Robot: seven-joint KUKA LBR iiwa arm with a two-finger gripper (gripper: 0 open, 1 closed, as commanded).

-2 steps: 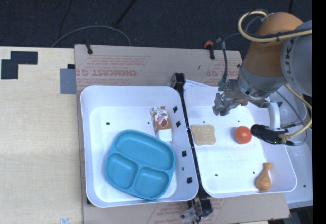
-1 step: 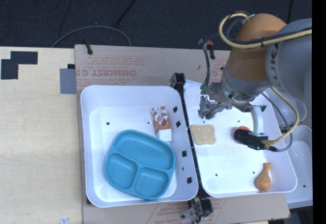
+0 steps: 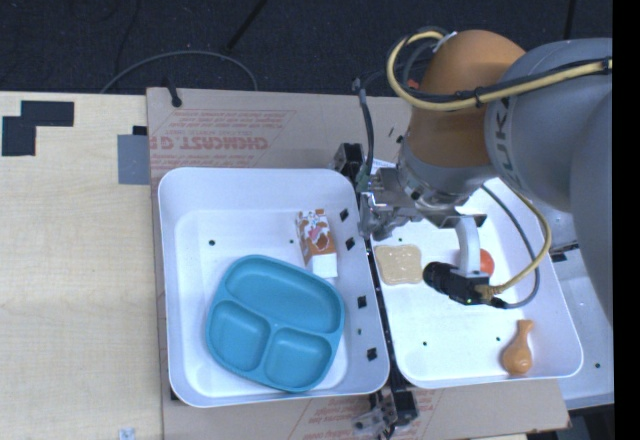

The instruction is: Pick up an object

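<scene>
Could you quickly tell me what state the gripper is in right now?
Gripper: over the right bin near the toast piece; state cannot be told.

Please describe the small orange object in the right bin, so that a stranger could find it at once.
Start at the right white plastic bin and go to its near right corner. There lies a small orange pear-shaped plastic toy, alone against the wall. Unlike the flat beige toast slice nearby, it is rounded with a narrow neck.

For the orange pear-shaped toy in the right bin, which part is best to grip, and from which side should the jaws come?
Probably the narrow neck of the orange toy, coming straight down from above. It lies flat near the right bin wall, neck pointing up in the view, round body below. The neck looks slimmer, so the jaws should span it more easily; closing across it, left to right, keeps them off the wall.
</scene>
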